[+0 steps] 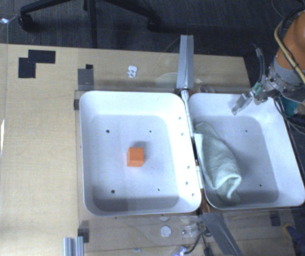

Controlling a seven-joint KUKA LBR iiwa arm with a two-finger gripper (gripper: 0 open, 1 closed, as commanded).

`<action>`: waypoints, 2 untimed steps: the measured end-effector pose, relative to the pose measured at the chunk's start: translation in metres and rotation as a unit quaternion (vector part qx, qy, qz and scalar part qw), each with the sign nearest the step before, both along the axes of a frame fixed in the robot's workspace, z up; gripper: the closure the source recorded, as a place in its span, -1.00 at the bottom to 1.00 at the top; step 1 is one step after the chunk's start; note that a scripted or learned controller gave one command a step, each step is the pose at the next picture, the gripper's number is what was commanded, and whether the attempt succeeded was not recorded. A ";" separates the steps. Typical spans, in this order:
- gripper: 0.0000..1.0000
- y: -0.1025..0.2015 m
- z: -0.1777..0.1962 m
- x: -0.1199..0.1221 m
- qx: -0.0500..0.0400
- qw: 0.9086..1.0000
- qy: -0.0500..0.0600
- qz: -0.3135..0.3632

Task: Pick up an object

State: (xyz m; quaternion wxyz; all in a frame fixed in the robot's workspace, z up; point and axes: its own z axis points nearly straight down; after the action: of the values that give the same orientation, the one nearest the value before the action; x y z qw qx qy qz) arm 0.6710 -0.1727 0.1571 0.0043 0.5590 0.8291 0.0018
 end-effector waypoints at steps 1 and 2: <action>-1.00 -0.028 -0.059 0.003 0.004 1.000 0.003 -0.030; 1.00 -0.032 -0.045 0.006 -0.004 1.000 -0.008 -0.030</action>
State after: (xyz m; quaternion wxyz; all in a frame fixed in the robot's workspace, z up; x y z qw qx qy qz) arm 0.6772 -0.2046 0.1121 0.0128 0.5834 0.8121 0.0027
